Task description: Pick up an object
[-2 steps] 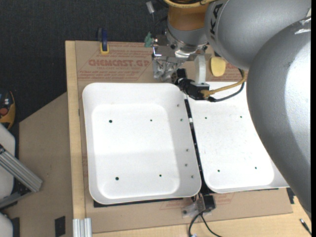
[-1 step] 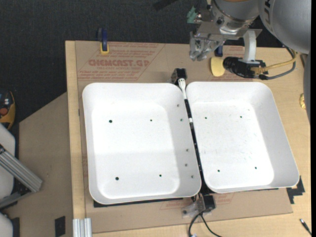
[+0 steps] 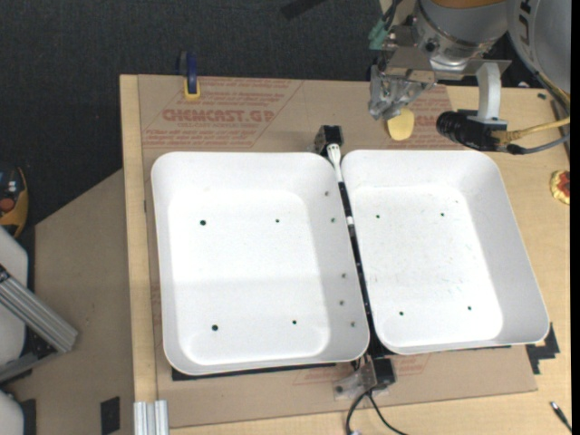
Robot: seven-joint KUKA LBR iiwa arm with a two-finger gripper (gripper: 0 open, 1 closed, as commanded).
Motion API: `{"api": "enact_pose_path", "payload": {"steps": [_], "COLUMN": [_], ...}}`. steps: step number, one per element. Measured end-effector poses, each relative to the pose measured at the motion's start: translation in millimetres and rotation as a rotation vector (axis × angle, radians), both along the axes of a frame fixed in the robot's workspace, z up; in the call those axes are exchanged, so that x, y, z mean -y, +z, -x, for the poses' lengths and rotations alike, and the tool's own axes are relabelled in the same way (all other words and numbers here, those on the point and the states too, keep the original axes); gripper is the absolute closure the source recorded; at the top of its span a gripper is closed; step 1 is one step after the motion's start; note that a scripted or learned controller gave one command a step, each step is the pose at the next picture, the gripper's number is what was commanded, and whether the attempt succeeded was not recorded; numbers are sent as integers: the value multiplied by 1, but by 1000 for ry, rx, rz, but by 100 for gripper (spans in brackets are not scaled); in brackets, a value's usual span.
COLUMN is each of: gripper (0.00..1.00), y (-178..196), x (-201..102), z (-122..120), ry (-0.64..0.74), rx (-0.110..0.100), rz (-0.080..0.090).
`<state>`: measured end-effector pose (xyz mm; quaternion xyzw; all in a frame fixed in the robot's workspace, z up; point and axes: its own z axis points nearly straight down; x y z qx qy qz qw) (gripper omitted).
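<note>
My gripper [image 3: 395,111] hangs high at the top of the camera view, over the far edge of the right bin [image 3: 512,208]. A small pale yellow object [image 3: 401,126] sits at its fingertips, pinched between the grey fingers [image 3: 384,98] and lifted off the bench. The left bin [image 3: 163,198] lies beside the right one, away from the gripper.
The bins rest on a brown board [image 3: 245,107] with red print. A blue and yellow clamp [image 3: 190,72] stands at its far left edge. Black clips [image 3: 328,139] hold the seam between the bins at the far end and the near end [image 3: 373,373]. A small red and yellow thing [image 3: 563,185] lies at the right edge.
</note>
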<state>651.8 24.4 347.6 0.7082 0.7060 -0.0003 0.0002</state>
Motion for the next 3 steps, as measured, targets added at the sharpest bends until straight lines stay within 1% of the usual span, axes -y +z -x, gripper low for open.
{"api": "enact_pose_path", "payload": {"steps": [1, 2, 3], "gripper": [100, 100, 100], "y": [-71, -12, -100], "x": [-58, 68, 5], "z": [-14, -15, -12], "ry": [8, -9, 7], "rx": [-8, 9, -10], "rz": [-2, 7, -3]}}
